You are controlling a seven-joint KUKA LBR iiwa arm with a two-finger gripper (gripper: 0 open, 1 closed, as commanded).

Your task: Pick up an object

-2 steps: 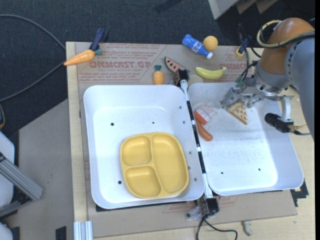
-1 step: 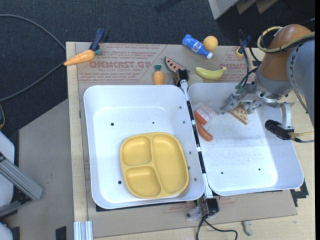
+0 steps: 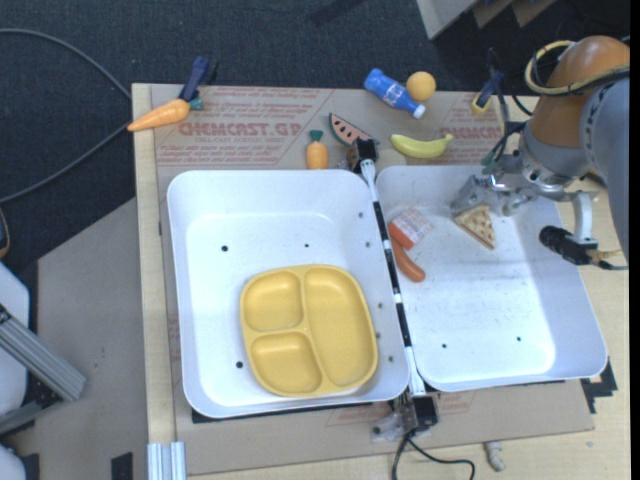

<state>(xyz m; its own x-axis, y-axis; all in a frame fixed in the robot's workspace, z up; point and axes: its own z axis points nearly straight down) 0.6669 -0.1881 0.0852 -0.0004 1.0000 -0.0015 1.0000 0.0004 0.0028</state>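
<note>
Camera view, looking down at a slant on the bench [image 3: 150,268]. Two shallow white bins sit side by side. The left bin [image 3: 200,228] holds a yellow divided tray [image 3: 308,328] with three compartments, lying toward the bin's 5 o'clock part. The right bin [image 3: 540,338] holds three small things in its upper half: a wedge of toy pizza [image 3: 480,227] toward 12 o'clock, a clear wrapped packet with red inside [image 3: 408,228] toward 10 o'clock, and an orange toy sausage [image 3: 408,264] just below the packet, near the bin's left wall.

The grey arm [image 3: 585,98], with its orange band uppermost, enters from 3 o'clock of the view. Its gripper [image 3: 488,194] hangs over the right bin's upper part, just above the pizza wedge; whether it touches the wedge cannot be told, and whether the pincer is released or clenched cannot be told either.

On the bench beyond the bins, along the 12 o'clock side, lie a toy carrot [image 3: 160,116] at the far left, a small orange fruit with a green top [image 3: 317,154], a watermelon slice [image 3: 346,129], a banana [image 3: 421,146], a blue bottle [image 3: 392,92] and an orange ball [image 3: 421,85] just beside the bottle.
</note>
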